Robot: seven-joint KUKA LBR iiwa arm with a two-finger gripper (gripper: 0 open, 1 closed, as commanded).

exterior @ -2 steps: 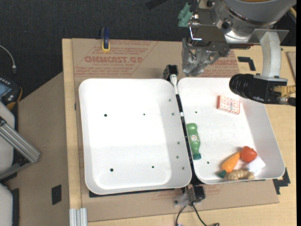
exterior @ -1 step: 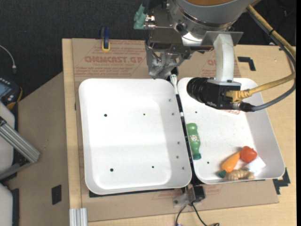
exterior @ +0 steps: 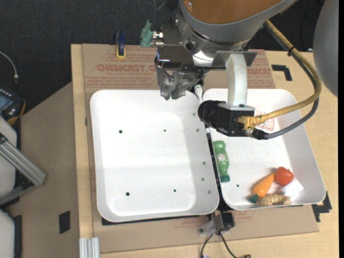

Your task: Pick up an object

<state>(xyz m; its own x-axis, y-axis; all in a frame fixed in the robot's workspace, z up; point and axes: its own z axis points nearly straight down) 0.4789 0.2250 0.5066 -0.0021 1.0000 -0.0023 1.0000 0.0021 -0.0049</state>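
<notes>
My gripper (exterior: 174, 87) hangs over the far edge of the left white bin (exterior: 98, 144), near the wall it shares with the right bin (exterior: 307, 147). Nothing shows in its grasp. In the right bin a green bottle (exterior: 221, 160) lies along the left wall. An orange carrot-like piece (exterior: 263, 185), a red round piece (exterior: 284, 175) and a knobbly beige piece (exterior: 272, 200) cluster at the near right corner. A white packet with red print (exterior: 267, 122) lies further back, partly hidden by a cable.
A black device (exterior: 221, 117) on a white bracket hangs from the arm over the right bin's far left part, with a yellow cable (exterior: 293, 107) looping to the right. Both bins rest on a brown board (exterior: 80, 90). A blue and yellow clip (exterior: 121, 44) sits at the board's far edge.
</notes>
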